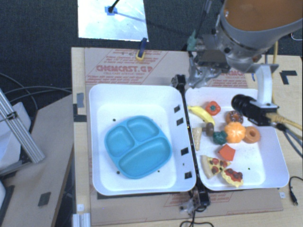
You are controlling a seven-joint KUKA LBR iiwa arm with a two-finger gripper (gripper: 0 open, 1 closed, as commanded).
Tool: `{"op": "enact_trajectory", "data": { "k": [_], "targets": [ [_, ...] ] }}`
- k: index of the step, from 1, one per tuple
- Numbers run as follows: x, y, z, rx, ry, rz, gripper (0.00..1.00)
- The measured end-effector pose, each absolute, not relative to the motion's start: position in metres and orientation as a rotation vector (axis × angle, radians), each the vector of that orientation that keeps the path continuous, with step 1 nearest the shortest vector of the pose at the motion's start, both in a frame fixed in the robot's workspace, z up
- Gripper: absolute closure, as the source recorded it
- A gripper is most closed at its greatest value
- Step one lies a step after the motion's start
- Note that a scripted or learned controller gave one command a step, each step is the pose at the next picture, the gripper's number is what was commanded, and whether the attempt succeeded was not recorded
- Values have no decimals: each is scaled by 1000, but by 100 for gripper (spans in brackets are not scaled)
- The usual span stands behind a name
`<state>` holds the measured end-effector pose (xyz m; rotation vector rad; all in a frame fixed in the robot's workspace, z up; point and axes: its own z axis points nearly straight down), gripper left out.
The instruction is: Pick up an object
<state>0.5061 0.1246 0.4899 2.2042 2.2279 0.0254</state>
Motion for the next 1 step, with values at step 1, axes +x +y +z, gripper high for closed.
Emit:
{"op": "enact_trajectory", "data": {
  "k": [1],
  "targets": [
    [502, 169, 384, 2215, 2234, -11, 100]
  ]
}}
